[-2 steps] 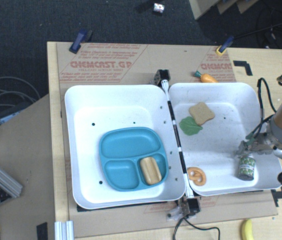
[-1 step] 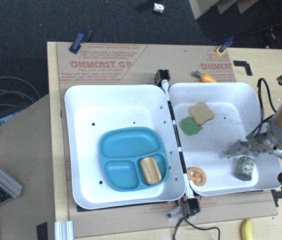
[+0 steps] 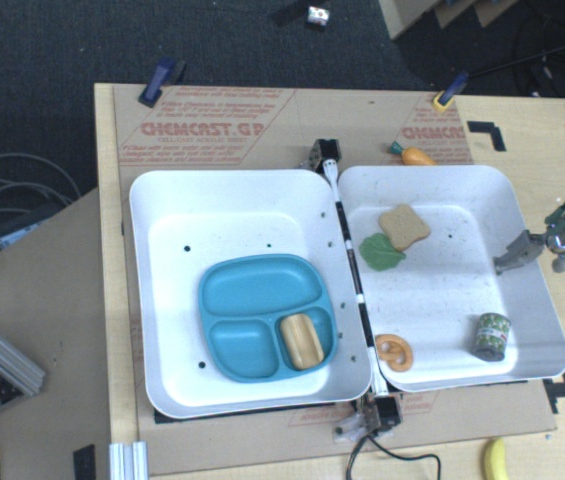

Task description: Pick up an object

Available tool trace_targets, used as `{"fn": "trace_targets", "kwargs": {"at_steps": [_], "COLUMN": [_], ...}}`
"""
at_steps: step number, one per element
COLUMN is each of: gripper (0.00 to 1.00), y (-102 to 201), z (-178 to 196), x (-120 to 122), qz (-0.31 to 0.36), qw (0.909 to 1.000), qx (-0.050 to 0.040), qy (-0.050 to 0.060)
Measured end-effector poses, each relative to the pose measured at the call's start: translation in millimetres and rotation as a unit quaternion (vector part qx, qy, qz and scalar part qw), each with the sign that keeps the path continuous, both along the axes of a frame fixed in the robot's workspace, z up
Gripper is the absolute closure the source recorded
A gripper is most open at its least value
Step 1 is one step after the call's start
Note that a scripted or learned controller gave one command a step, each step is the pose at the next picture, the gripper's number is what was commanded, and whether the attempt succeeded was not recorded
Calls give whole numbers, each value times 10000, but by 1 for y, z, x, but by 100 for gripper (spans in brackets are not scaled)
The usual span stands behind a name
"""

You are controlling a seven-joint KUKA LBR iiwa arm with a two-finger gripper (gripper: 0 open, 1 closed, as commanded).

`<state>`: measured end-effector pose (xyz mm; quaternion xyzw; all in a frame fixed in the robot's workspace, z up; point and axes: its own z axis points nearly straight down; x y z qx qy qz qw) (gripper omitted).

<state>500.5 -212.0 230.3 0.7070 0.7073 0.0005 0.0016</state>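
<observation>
Nothing is picked up yet, as far as I can judge. Nearest me, the pretzel and the small can sit in the right bin; beyond them lie the green leaf and the slice of bread — all untouched. The gripper pokes in low over the bin's right rim, grasping nothing — whether it's spread or closed, I cannot tell.

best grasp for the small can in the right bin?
Grip the can across its round sides, coming straight down from above. It seems to stand upright near the right bin's front right corner, apart from the pretzel, with the walls close on two sides, so a side approach looks cramped.
</observation>
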Motion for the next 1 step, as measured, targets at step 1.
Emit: {"fn": "trace_targets", "kwargs": {"at_steps": [1], "gripper": [0], "y": [-10], "z": [-137], "x": [-22], "qz": [0], "qw": [10000], "qx": [35], "qy": [40]}}
